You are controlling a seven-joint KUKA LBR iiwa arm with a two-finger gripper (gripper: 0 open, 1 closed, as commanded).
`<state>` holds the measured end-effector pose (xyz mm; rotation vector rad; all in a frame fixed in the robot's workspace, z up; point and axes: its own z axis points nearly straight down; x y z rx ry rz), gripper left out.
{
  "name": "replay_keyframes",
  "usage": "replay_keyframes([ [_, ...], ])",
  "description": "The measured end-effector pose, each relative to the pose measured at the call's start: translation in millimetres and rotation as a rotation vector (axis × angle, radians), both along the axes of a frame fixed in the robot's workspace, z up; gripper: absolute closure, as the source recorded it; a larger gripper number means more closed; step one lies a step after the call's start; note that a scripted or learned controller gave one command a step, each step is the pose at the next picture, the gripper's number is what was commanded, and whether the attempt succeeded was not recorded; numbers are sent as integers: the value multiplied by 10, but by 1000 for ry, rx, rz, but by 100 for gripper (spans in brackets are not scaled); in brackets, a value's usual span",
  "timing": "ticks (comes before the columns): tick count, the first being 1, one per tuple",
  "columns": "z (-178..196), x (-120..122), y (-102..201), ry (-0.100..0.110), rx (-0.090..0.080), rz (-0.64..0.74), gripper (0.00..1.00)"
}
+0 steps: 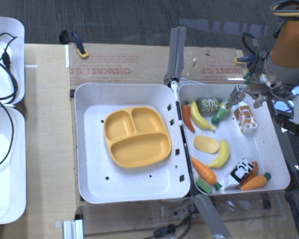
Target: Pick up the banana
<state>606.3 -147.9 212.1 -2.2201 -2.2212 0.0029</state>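
Two yellow bananas lie in the right bin [276,133]. One banana [201,117] is near the bin's upper left, between a red pepper [188,117] and a green bottle [220,112]. The other banana [221,154] lies curved in the middle, beside a pale yellow slice [206,144]. My gripper [245,99] hangs over the bin's upper right, just above a white carton [244,119], to the right of the upper banana. Its fingers stand apart with nothing held between them.
The right bin also holds a green can [208,104], two carrots [204,170] [254,181] and a black-and-white item [242,171]. In the left bin [89,148] sits a yellow divided plate [137,136]. A grey divider post [177,54] rises between the bins.
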Motion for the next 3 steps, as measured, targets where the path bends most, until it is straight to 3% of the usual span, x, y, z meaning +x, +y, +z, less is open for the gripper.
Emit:
replay_keyframes([
  [1,-1014,-706,306,2,0,-195,0],
  [2,-1213,-1124,127,1,1,-216,0],
  [3,-1128,-1126,116,3,0,-221,100],
])
